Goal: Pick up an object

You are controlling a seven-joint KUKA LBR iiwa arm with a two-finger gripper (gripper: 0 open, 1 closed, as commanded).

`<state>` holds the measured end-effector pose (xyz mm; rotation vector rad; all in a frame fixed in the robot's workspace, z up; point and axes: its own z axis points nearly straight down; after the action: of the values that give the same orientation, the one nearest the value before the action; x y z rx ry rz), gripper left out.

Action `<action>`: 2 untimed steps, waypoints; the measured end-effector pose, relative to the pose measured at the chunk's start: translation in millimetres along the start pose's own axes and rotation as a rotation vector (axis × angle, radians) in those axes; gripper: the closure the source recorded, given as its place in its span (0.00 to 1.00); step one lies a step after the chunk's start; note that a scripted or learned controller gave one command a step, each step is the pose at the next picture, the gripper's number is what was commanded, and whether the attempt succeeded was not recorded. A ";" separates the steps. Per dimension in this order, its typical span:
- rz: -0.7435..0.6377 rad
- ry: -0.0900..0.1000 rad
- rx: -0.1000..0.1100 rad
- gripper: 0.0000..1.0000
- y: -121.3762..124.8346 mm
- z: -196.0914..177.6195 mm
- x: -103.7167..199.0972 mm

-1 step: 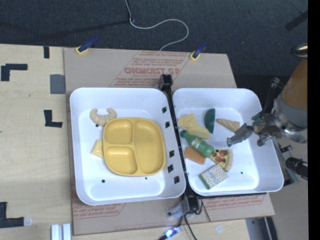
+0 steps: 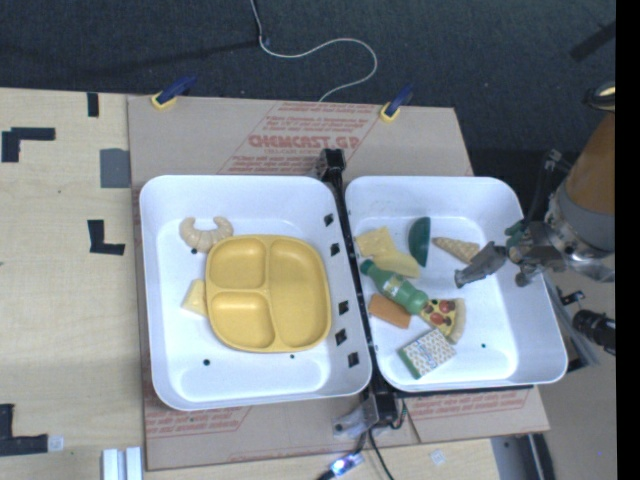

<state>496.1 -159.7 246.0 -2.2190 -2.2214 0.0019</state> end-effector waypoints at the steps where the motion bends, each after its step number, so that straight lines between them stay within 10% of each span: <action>1: 0.000 0.000 0.004 0.00 1.1 43.9 3.1; 2: 0.001 0.001 0.005 0.00 -4.5 89.7 -0.4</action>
<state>491.4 -160.0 156.3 -2.2170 -2.2180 0.0061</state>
